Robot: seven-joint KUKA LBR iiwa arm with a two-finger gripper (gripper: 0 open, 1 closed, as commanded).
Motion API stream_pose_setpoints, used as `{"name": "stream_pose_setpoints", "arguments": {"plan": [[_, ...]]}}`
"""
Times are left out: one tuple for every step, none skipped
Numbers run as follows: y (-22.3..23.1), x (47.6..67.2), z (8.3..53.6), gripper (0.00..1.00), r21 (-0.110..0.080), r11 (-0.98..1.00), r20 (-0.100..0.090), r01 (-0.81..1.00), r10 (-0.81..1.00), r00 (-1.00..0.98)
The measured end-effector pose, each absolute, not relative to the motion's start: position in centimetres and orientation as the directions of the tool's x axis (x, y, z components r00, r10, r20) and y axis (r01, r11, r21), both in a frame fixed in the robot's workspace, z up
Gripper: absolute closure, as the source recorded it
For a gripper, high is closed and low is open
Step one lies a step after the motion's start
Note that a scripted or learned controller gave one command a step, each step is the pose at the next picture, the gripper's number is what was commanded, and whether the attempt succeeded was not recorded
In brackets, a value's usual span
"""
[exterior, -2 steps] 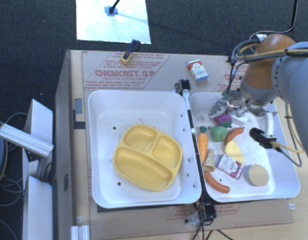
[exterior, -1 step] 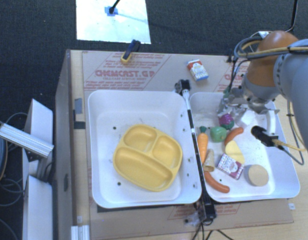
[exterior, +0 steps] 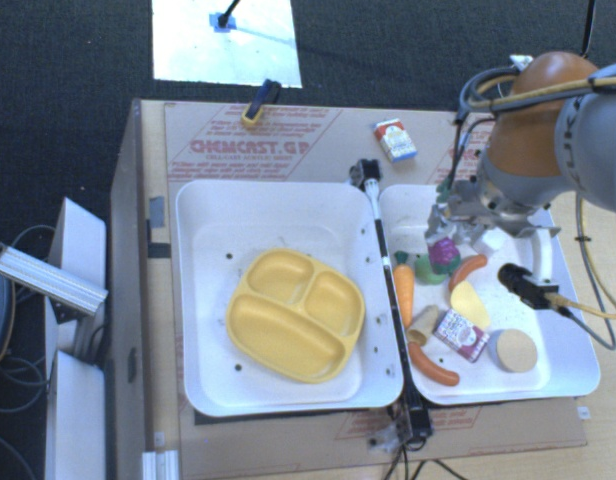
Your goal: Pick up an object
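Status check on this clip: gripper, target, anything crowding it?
Gripper low in right bin, over purple toy. Grasp unconfirmed. Carrot and sausage close by.

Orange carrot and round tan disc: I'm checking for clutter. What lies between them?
Camera view: between the carrot and disc lies a red-and-white packet.

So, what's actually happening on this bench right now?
A robot arm reaches in from the right, with its gripper low over the right bin, just above a purple and green toy. That bin also holds a carrot, two sausages and other play food. The left bin holds a yellow divided tray. Nothing looks lifted yet.
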State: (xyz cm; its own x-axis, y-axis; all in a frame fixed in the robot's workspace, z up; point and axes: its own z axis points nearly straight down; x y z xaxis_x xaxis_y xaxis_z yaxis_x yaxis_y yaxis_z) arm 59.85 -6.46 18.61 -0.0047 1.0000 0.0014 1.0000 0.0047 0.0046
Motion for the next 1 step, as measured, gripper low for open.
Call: {"name": "stream_pose_setpoints", "arguments": {"plan": [[1.81,57.91,22.96,1.00,0.003,0.006,0.002,1.000,1.000,-0.006]]}}
